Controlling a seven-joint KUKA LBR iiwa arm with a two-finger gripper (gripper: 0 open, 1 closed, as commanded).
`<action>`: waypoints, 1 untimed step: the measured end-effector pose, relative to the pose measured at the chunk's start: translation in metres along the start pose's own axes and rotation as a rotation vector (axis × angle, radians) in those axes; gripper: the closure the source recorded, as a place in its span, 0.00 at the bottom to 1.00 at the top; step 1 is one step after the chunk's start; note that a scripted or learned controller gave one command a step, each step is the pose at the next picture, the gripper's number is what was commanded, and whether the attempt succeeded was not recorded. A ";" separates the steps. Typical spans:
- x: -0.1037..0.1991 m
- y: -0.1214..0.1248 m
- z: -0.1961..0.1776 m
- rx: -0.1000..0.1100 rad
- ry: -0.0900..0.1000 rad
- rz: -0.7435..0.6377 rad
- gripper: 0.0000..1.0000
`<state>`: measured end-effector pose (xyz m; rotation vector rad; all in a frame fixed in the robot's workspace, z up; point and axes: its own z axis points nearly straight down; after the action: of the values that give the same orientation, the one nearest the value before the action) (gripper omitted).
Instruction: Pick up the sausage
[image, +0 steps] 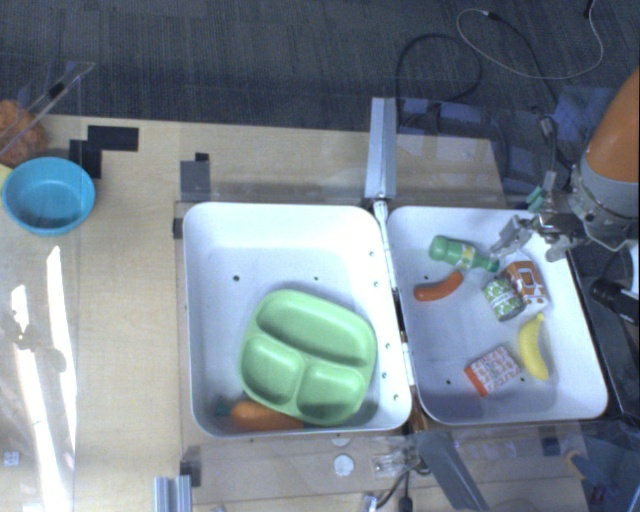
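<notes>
The sausage (440, 288), a short orange-red link, lies in the left part of the right bin (570, 400), close to the divider between the bins. Just above it a green bottle (460, 252) lies on its side. My gripper (524, 232) hangs over the bin's upper right area, to the right of the bottle and above the sausage's level, well apart from the sausage. Nothing shows in its grasp. The arm's orange band (615, 135) is at the right edge.
Also in the right bin are a green can (500, 298), a small carton (527, 281), a banana (535, 348) and a red box (493, 369). The left bin (215, 250) holds a green divided plate (308, 355) and a carrot (262, 416). A blue bowl (48, 194) sits far left.
</notes>
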<state>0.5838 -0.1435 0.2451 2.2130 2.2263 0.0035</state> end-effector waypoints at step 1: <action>0.044 0.061 0.127 -0.008 -0.002 -0.052 0.00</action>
<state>0.6448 -0.0993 0.1183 2.1501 2.2778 0.0101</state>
